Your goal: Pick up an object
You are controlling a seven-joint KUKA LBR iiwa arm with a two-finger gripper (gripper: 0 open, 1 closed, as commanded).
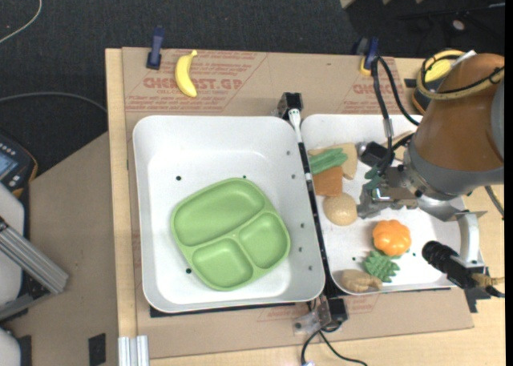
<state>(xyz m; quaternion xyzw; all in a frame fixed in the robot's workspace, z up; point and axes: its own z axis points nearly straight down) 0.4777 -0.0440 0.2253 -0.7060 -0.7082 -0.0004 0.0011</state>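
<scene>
Lots of open floor in the left bin (pixel 152 196) around the green plate (pixel 230 233). Tight in the right bin (pixel 337 126): orange pepper (pixel 391 237), pale egg (pixel 341 210), green leafy toy (pixel 381 266) crowded close together.

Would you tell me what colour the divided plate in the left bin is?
Light green; the divided plate shows in the camera view.

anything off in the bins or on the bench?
One stray: a banana lies on the cardboard bench top behind the left bin, outside both bins. The green divided plate sits skewed in that bin. Nothing looks spilled or damaged.
</scene>
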